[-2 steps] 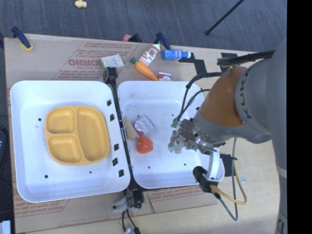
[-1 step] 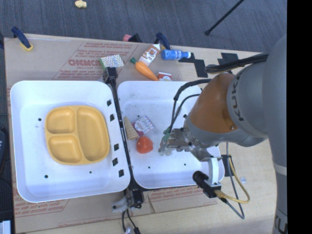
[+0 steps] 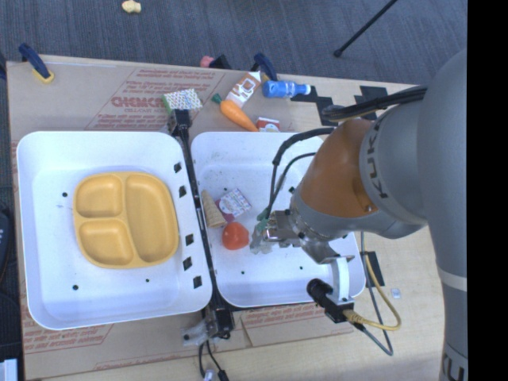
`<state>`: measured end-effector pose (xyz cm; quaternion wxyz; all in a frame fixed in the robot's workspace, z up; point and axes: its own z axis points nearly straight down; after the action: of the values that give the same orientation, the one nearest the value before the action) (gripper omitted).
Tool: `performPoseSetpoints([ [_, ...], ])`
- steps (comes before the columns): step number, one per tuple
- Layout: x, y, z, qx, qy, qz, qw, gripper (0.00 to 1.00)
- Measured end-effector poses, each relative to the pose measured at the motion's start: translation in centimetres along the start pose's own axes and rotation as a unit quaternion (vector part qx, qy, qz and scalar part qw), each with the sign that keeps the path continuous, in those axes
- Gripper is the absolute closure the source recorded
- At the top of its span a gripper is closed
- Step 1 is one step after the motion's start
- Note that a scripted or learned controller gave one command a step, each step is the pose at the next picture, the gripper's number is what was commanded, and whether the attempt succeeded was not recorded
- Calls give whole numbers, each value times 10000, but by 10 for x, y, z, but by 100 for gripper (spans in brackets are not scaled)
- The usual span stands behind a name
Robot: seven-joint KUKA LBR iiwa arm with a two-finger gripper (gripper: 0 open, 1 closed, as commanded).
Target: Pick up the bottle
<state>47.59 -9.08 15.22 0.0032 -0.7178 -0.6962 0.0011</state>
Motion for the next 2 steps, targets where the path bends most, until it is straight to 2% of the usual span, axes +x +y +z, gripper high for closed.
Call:
performPoseSetpoints([
  [1, -29, 1, -98, -25, -18, -693, 9976, 100],
  [2, -7, 0, -17, -2, -7, -832, 9965, 100],
])
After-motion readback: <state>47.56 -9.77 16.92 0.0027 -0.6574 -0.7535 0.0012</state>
